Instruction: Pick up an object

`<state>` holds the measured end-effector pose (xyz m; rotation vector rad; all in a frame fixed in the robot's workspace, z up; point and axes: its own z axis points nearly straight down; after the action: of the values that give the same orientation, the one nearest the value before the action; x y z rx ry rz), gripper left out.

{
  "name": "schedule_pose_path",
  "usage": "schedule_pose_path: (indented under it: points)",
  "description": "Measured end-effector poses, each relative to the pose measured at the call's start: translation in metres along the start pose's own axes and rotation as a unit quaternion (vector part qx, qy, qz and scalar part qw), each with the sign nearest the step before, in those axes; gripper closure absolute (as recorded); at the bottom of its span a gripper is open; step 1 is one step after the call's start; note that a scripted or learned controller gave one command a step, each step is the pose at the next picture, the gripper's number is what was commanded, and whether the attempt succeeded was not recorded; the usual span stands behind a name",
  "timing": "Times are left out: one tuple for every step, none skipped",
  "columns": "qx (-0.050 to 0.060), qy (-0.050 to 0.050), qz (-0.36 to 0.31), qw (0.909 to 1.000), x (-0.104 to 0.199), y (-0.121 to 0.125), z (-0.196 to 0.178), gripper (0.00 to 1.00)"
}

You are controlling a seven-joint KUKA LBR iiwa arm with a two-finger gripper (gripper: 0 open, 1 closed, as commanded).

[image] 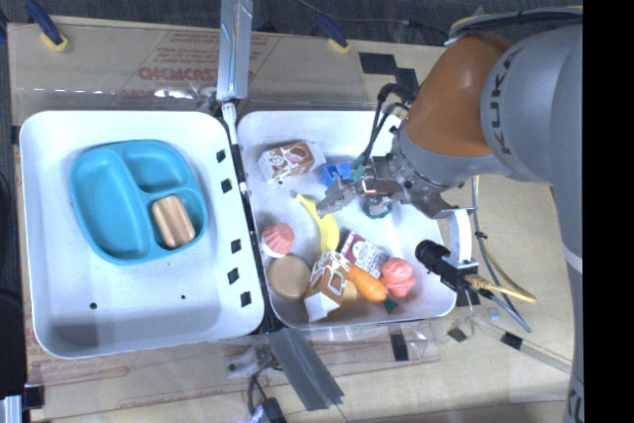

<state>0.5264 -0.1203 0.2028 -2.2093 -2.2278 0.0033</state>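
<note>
A: Where is the gripper (pixel 359 188)?

B: Low inside the right bin (pixel 421 122), near its middle, under the grey arm (pixel 515 104) with the orange band. The metal parts are bunched together there, and I cannot tell how the gripper is set or whether anything is caught in it.

A: What lies around it?

B: Plenty, all close. Just to its left is a blue object (pixel 335 175), seemingly touching the gripper. Further left and slightly up sits a brown and white snack packet (pixel 288 160). Below and left, a yellow banana (pixel 322 225) runs down the bin, its upper end right by the gripper. Directly under the gripper there is a small dark green thing (pixel 377 207), partly hidden, so I cannot name it.

A: And lower down?

B: A red and white packet (pixel 364 256), an orange carrot (pixel 366 285) and a pink, strawberry-like piece (pixel 398 275) crowd the bottom of the bin. Left of those come a second brown packet (pixel 331 279), a tan round item (pixel 288 276) and a pink round ball (pixel 278 238) against the bin's left wall.

A: Anything well apart from the gripper?

B: Far to its left, the left bin (pixel 59 243) holds a blue divided plate (pixel 114 213) with a brown roll (pixel 172 220) lying in the lower right compartment. A grey upright post (pixel 234 45) stands on the bench (pixel 119 59) between the bins, up and left of the gripper.
</note>
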Motion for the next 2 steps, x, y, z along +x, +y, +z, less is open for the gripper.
schedule_pose_path:
  points:
    - [-0.003, -0.001, -0.057, 0.9984, -0.016, -0.036, -0.053, 0.0]
    - [0.004, 0.001, -0.095, 0.9955, 0.026, -0.033, 0.057, 0.0]
